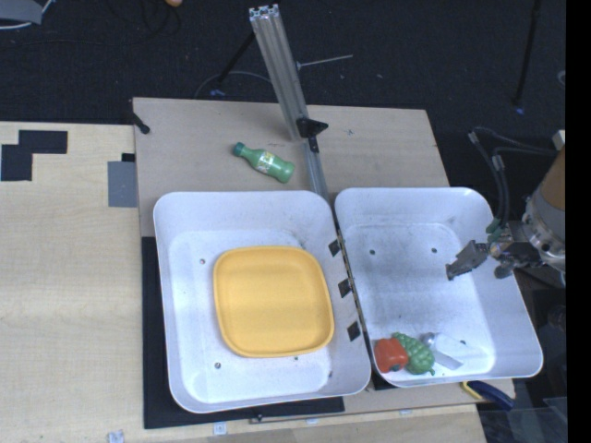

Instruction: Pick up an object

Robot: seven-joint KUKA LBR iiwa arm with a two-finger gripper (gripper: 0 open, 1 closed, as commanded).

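Fingers (pixel 466 264) of mine hover over the right bin (pixel 499 212) near its right wall, their spread impossible to judge from here, while the red-and-green toy cluster (pixel 404 354) lies toward the bin's near-left corner, well apart from them.

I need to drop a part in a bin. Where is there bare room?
Right bin: open floor left of the gripper, above the red and green toys crowding its near-left corner. Left bin: yellow plate leaves only margins.
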